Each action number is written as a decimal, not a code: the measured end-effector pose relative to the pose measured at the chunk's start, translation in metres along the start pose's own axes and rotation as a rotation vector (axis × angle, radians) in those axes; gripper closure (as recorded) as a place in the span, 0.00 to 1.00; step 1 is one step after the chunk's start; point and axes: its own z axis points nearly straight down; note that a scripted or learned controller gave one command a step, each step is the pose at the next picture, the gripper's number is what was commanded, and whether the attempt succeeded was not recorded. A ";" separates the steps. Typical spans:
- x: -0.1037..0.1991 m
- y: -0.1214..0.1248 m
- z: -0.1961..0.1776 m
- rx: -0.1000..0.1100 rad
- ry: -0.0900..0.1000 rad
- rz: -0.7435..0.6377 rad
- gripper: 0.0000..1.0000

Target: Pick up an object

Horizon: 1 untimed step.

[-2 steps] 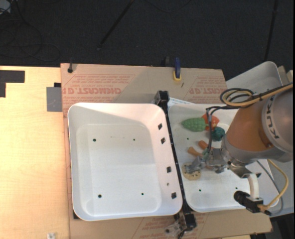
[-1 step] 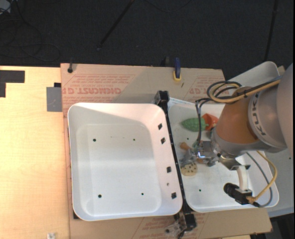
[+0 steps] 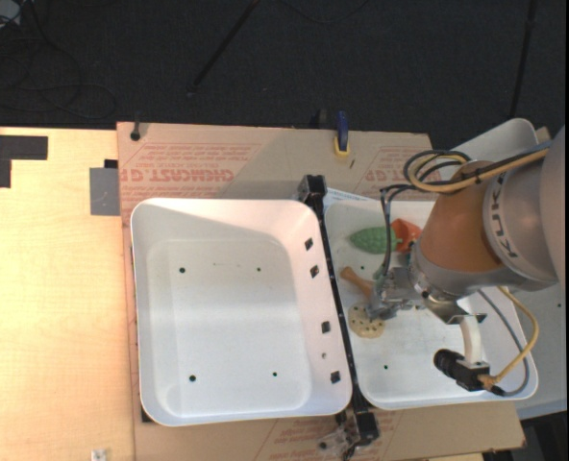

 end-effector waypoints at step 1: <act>0.045 0.010 -0.110 -0.005 -0.001 -0.011 1.00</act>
